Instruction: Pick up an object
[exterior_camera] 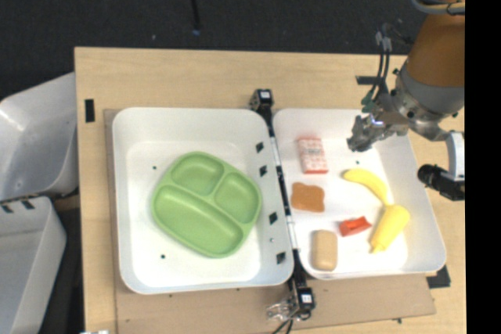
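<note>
You have no object picked yet, as far as this view shows: every candidate lies loose in the right bin [423, 192]. The banana [368, 184] sits right of centre in the frame, just below and beside the gripper [362, 138], so it reads as the likeliest target, though that is only a judgement. Below it at lower right lie a yellow piece [389, 227] and, just left of that, a small red piece [354, 226]; further left are a tan block [324, 249], an orange-brown slab [308, 198] and a pink packet [312, 155], all apart from one another. The gripper hangs over the upper part of that bin with nothing visible between its tips; whether it is spread or closed you cannot tell from this angle, as it shows as a dark cluster. What remains is the whole grasp: descend, close on something, lift. The left bin [125, 168] holds only a green divided plate [207, 202], well away from the arm [434, 59] at the upper right
</note>
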Robot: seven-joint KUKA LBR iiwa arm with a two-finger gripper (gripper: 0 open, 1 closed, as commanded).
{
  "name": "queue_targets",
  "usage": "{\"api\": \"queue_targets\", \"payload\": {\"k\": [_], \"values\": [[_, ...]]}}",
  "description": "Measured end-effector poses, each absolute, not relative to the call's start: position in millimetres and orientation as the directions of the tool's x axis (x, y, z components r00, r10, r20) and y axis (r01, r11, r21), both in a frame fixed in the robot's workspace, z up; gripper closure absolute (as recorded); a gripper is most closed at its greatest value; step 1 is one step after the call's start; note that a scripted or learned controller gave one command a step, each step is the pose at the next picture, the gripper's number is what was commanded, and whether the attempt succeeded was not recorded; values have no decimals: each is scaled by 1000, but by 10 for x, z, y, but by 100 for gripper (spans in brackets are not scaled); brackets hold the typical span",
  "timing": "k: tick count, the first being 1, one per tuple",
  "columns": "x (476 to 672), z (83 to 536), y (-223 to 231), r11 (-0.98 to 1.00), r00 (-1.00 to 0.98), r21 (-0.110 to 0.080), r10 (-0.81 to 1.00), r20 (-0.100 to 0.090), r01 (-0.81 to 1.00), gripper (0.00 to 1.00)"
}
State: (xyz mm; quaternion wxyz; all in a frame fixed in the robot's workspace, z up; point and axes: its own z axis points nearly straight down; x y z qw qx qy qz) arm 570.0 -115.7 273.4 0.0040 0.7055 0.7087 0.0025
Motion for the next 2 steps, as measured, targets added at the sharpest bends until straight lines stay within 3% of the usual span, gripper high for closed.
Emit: {"api": "queue_targets", "payload": {"k": [1, 2], "values": [[5710, 2731, -1161, 5, -5, 3, 1000, -1, 1000, 100], [5742, 2763, -599, 7, -7, 2, 1000, 0, 1000, 100]]}}
